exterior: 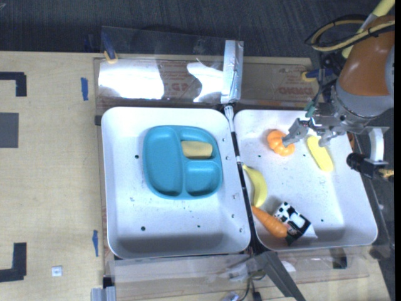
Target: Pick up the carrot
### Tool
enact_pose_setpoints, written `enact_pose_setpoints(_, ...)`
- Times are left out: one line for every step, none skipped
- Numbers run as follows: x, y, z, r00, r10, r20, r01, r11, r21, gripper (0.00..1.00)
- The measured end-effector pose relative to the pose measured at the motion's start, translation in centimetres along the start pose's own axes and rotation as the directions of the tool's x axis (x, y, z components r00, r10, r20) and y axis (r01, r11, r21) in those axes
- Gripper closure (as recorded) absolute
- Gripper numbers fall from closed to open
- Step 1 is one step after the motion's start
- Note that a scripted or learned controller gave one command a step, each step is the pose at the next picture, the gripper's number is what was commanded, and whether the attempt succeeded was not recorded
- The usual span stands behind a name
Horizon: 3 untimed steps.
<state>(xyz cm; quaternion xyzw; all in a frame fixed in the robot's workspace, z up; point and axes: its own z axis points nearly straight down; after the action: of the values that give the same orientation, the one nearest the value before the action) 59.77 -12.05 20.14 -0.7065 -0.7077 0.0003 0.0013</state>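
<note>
The pincer (pixel 307 129) is seen parted and holding nothing, poised over the right bin (pixel 357 224) beside a round orange fruit (pixel 277 141), well apart from its target. The carrot (pixel 269 221) is found against the bin's near left wall, apparently dropped there, its long axis slanted, thick end touching a black-and-white toy (pixel 293 219), a banana (pixel 255 185) just above.

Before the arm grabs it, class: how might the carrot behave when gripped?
The carrot looks stiff and tapered, so it may slip from a pinch. It lies against the bin wall, beside the banana and a black-and-white toy, so neighbours could get nudged.
</note>
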Motion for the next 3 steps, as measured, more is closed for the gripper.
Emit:
enact_pose_setpoints(2.7,-1.9,-2.4,0.99,-0.139,0.0,0.139,0.99,0.0,0.0)
enact_pose_setpoints(-0.4,5.9,5.2,0.979,-0.204,0.001,0.204,0.979,0.004,0.0)
enact_pose_setpoints(0.1,3.2,11.4,0.989,-0.147,0.003,0.147,0.989,-0.008,0.0)
